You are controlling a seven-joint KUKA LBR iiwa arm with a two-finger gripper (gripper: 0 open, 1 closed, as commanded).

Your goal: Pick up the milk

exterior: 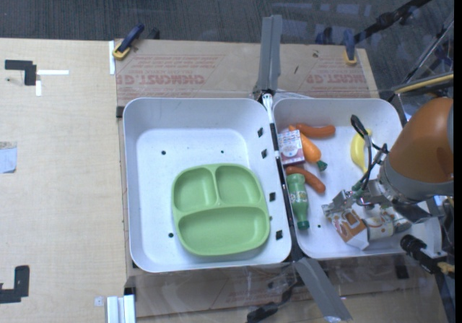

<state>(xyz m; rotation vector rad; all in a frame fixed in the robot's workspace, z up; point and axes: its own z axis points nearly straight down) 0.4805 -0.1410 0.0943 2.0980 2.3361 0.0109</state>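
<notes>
Two white bins side by side. Left bin (144, 170) has one green divided plate (220, 209). Right bin (317, 242) holds one green bottle (297, 201), one banana (359, 149), a couple of carrots (315, 130) and one milk carton (290, 146) by the left wall, label unreadable. My gripper (354, 206) sits over a brown-and-white carton (351, 226); can't tell how my fingers stand.

Arm (426, 144) enters from right, bent low; end effector (354, 206) points left, finger state unclear.
</notes>
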